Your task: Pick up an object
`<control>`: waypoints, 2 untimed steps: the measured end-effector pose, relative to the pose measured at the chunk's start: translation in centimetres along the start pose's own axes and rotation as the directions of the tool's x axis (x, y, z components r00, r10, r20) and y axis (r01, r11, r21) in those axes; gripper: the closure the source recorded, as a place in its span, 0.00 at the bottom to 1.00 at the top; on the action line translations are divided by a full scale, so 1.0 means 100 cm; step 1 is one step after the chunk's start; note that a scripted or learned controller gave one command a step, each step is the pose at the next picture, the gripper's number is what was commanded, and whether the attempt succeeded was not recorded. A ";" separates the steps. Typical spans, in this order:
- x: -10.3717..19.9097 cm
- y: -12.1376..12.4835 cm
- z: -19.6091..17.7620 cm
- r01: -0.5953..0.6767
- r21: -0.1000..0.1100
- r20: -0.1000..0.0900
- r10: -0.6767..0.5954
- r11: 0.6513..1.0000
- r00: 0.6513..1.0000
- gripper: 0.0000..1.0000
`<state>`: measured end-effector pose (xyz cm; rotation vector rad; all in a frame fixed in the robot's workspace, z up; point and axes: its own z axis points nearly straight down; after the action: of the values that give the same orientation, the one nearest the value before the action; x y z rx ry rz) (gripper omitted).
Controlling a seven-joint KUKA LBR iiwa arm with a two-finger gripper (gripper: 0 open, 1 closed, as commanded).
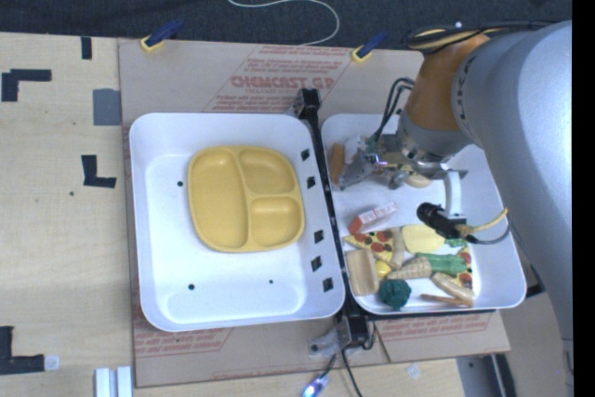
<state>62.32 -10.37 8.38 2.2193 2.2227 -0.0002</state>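
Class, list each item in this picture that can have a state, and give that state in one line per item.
Yellow divided plastic plate: upright, flat in the left white bin, compartments bare.
Right white bin: holds a heap of toy food near its front.
Green toy broccoli: lying at the heap's front edge.
Toy pizza slice: lying flat.
Tool: low over the right bin's rear part.

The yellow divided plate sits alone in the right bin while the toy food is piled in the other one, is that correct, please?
Not quite: the camera view shows the yellow divided plate alone in the left bin, not the right. The toy food is piled in the other one, the right bin.
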 end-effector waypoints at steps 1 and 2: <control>-0.009 0.037 0.004 -0.006 0.044 -0.009 0.006 0.999 1.000 0.00; 0.006 0.039 -0.013 -0.005 0.028 -0.001 0.005 1.000 1.000 0.00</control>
<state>66.24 -9.78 9.71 2.2396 2.2312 -0.0297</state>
